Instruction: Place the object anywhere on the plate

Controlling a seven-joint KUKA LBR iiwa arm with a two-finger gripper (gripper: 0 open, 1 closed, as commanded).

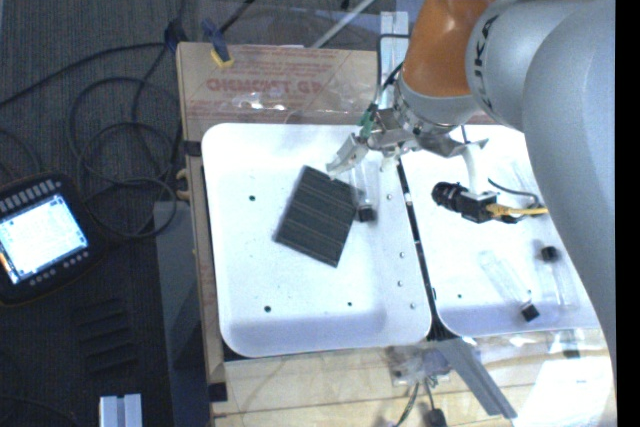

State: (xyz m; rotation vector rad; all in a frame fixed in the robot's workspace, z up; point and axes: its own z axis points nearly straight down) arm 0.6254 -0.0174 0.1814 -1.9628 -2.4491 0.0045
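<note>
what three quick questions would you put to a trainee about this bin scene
1. Which white bin holds the dark ribbed plate, the left bin or the right bin?
2. True or false: the plate lies square to its bin's walls.
3. Where is the gripper?
A) above the left bin's right side, by the divide between the bins
B) above the right bin's near right corner
C) outside both bins, above the floor

Key:
1. The left bin.
2. False, it lies turned at a slant.
3. A
</note>
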